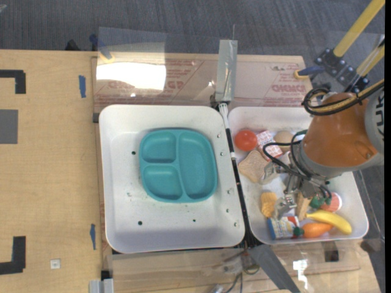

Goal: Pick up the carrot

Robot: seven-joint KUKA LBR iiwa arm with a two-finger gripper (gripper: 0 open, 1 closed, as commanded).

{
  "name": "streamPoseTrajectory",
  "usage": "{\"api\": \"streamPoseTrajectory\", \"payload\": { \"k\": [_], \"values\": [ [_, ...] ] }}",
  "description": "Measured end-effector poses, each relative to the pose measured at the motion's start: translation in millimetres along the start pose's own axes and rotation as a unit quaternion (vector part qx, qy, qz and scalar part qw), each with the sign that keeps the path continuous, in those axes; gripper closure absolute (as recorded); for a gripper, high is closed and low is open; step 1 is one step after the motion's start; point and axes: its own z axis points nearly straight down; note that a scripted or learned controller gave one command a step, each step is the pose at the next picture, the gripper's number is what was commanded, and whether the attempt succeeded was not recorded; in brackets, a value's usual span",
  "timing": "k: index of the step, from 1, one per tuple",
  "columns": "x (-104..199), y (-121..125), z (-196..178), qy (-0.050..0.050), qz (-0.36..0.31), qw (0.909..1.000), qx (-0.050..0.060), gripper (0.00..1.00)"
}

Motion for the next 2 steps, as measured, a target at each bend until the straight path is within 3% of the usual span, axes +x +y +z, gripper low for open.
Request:
{"api": "streamPoseTrajectory", "payload": {
  "k": [1, 2],
  "values": [
    [18.7, 2.7, 4.7, 0.006, 0.020, 0.9998, 0.000, 0.00],
    [13.7, 3.0, -7.9, -0.002, 0.019, 0.9998, 0.001, 1.00]
  ]
}}
